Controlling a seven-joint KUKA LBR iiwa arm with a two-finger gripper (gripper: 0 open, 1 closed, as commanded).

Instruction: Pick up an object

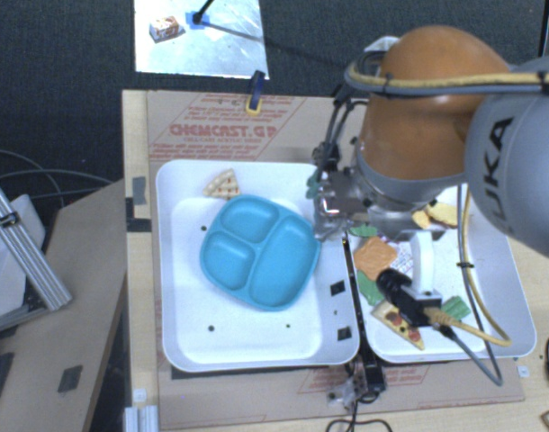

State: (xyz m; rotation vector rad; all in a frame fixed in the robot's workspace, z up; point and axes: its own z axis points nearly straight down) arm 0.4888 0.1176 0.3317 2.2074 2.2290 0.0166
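Robot arm's jaws (333, 207), state unclear, hang at frame centre; orange wedge (375, 257) lies just lower right, in the right bin (517, 318).

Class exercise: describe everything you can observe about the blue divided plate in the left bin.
The blue divided plate is light blue, looks like smooth plastic, and has rounded corners and three compartments split by raised ridges. It lies face up, tilted a little against the slope of the left bin, near that bin's middle. Nothing lies in its compartments. A small waffle-like piece sits just beyond its upper edge; contact between them cannot be told.
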